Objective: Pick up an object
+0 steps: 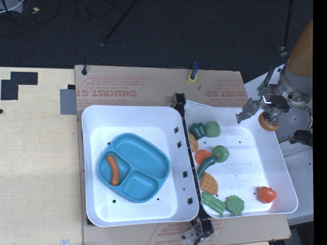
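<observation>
**Claw raised at the right bin's far corner, round brown piece between the fingers**

Claw (266,111) up above the far right corner of the right shallow white plastic bin (286,180), hung from the grey arm with the orange band (301,55). Fingers closed on a small round brown-and-orange toy piece (269,121) — gripped, lifted clear of the bin floor, just past the bin's rim.

Below, in the right bin: a green toy pepper pair (205,129) near the far left corner; a red-orange toy tomato (202,155) beside a green round toy with a curved dark-green stem (216,155); a tan waffle-patterned toy (208,183) against the left wall; a green ridged toy pod (213,203) and a green bumpy round toy (235,204) along the near wall. Well apart from these, a small red toy fruit (266,194) by the near right corner.

In the left shallow white plastic bin (102,208): a blue three-compartment plastic plate (140,162), tilted, with an orange toy sausage (113,169) lying in the left compartment.

Under both bins — a brown cardboard sheet (133,88) on the pale wooden surface (36,162).
</observation>
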Controlling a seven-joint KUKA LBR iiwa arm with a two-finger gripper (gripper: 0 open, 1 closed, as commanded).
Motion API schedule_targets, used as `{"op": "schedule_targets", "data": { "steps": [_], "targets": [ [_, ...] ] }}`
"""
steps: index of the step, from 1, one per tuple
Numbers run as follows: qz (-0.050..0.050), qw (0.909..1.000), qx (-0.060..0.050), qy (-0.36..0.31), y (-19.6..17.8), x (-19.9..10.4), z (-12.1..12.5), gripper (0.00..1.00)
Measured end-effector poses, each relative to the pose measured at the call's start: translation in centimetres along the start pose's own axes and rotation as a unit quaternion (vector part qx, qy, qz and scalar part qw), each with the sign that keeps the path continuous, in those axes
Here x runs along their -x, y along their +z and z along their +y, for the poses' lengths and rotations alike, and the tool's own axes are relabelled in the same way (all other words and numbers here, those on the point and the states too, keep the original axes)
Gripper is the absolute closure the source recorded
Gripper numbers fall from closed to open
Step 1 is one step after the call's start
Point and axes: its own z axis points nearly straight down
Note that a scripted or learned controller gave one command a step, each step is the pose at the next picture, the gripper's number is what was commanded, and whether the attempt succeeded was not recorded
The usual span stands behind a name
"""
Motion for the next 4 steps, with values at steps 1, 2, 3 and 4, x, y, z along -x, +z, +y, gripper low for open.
{"op": "schedule_targets", "data": {
  "steps": [1,2,3,4],
  "targets": [
    [-0.001,1.0000,0.006,-0.001,-0.7,0.0,0.2,0.00],
    [0.000,1.0000,0.003,-0.001,4.3,0.3,-0.7,0.00],
    [0.000,1.0000,0.004,-0.001,8.9,-0.3,-1.1,0.00],
    [0.000,1.0000,0.002,-0.001,15.4,-0.8,-1.3,0.00]
  ]
}}
